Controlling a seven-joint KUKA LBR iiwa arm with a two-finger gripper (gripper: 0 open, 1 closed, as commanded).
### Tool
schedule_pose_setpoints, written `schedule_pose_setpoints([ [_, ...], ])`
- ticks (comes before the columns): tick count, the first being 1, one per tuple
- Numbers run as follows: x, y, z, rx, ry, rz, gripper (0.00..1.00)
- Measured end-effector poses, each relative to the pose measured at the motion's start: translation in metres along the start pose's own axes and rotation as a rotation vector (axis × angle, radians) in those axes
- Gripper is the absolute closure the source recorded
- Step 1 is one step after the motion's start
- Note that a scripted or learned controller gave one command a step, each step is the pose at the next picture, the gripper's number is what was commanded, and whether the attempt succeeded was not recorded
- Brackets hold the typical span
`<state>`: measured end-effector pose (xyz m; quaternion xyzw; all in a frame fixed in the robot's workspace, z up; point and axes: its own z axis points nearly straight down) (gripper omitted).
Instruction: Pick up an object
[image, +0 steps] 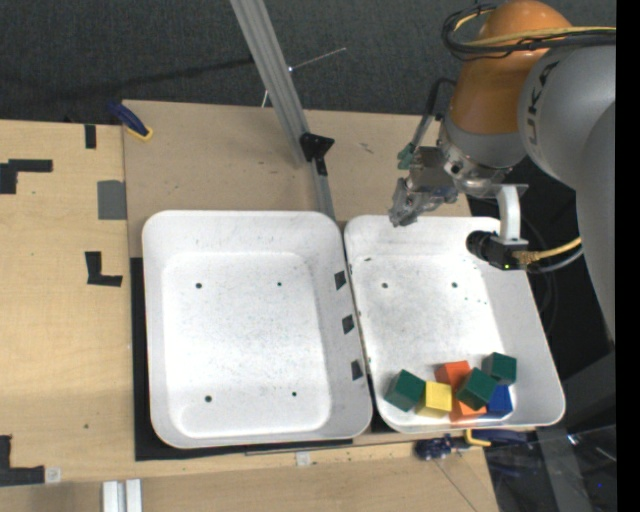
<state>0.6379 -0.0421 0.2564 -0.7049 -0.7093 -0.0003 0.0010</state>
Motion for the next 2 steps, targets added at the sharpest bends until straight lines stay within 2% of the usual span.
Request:
schedule_pose_setpoints([
  [2,0.093,-0.016,0.007,0.001,0.0,-0.001,1.0],
])
